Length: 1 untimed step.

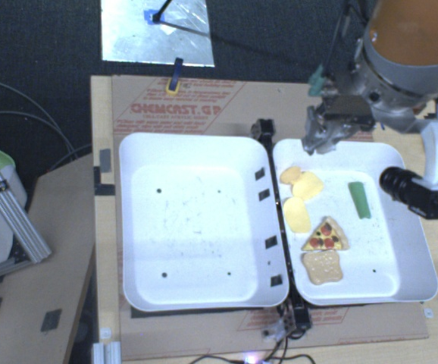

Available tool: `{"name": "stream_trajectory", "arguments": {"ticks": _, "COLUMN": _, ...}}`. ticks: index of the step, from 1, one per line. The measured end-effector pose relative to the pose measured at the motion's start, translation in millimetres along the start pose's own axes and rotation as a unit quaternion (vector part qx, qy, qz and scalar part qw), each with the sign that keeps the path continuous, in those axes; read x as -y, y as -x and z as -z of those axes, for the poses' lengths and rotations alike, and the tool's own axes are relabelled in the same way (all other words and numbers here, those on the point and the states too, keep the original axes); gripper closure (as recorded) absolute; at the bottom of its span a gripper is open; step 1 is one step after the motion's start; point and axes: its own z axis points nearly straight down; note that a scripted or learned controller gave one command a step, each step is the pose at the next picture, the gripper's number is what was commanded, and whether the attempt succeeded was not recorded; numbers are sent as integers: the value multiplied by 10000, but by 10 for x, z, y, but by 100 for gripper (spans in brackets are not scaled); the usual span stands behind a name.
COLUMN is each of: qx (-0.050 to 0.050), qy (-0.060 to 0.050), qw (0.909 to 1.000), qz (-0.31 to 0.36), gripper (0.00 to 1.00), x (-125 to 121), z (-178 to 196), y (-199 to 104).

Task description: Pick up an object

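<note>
The pincer (319, 144) hangs over the right bin's (412, 275) back rim, its opening hard to tell – nothing in it; the pickable toys – pizza slice (326, 236), green stick (360, 200) – lie clustered below, within reach

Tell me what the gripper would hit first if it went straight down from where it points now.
Probably bare floor at the back edge of the right white bin, just behind the pale yellow chip pieces. The gripper hangs above that rim; depth is unclear.
</note>
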Motion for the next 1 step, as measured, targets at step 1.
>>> {"name": "stream_trajectory", "arguments": {"ticks": 1, "qx": 17, "qy": -66, "qw": 10000, "qz": -25, "gripper": 100, "x": 12, "z": -810, "y": -83}}
